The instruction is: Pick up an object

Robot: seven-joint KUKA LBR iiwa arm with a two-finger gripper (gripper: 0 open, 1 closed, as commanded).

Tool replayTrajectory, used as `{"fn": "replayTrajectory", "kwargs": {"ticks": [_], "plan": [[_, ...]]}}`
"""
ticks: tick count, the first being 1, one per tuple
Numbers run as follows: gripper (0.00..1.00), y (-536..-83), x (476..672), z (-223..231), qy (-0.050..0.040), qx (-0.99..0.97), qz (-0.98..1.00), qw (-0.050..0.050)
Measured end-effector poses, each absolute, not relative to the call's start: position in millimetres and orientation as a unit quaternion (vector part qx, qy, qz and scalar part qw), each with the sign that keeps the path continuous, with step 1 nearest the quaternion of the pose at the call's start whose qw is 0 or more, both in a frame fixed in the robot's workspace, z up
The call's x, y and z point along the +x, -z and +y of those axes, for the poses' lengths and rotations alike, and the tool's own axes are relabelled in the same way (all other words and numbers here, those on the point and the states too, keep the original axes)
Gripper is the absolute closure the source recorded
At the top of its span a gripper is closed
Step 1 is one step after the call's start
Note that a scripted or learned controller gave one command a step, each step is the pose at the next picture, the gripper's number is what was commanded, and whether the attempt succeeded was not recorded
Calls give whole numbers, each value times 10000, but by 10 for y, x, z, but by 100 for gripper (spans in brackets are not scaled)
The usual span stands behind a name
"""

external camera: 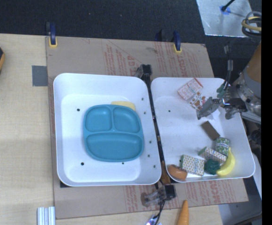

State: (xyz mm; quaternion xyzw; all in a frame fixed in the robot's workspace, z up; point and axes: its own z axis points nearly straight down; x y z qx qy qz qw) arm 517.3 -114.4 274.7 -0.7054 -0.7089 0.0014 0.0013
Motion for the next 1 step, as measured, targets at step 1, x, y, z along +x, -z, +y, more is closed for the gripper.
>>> {"fn": "replayTrajectory", "kwargs": {"ticks": [1], "plan": [[0,-1781,5716,-1217,-37,-7043,-7099,35]]}}
